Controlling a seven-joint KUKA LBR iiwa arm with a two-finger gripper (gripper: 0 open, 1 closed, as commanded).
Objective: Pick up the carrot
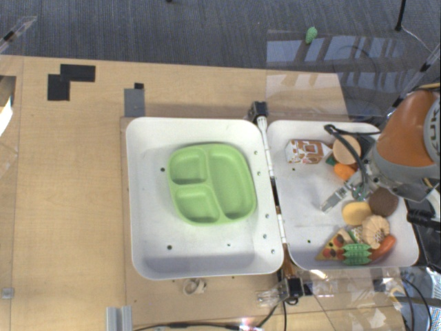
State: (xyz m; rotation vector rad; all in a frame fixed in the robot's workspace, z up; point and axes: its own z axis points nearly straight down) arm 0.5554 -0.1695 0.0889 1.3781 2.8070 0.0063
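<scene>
Carrot (343, 171) lies in the right bin (303, 240) among the food toys, not yet lifted; gripper (342, 194) hangs just near of it, fingers spread, nothing between them, so grasp and lift remain.

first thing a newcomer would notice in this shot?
Probably the bright green plate, three compartments, alone in the middle of the left bin. Next the arm's orange band coming in from the right, over the right bin, where toy food crowds the right side. The gripper hangs just below the orange carrot, beside a yellow piece; nothing shows between its fingers.
</scene>
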